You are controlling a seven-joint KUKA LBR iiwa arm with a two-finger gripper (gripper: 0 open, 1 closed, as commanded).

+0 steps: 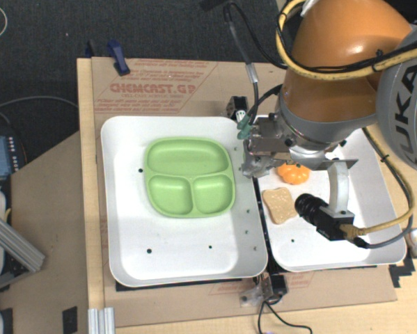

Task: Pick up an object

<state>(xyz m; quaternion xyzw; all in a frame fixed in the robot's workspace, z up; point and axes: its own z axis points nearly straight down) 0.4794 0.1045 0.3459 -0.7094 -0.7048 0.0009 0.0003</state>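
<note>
My gripper (278, 153) hangs low over the back left part of the right bin (312, 252), mostly hidden under the orange wrist band. A small orange fruit-like toy (293, 175) lies right at its lower edge, partly covered by it. A tan slice of toy bread (280, 204) lies flat just in front of the orange toy, near the bin's left wall. I see nothing held.
The left bin (119, 207) holds a pale green divided plate (190, 177) in its back half. Cardboard (152, 82) lies behind the bins, with a blue clip (117, 56) at its far edge. The bulky arm covers the back of the right bin.
</note>
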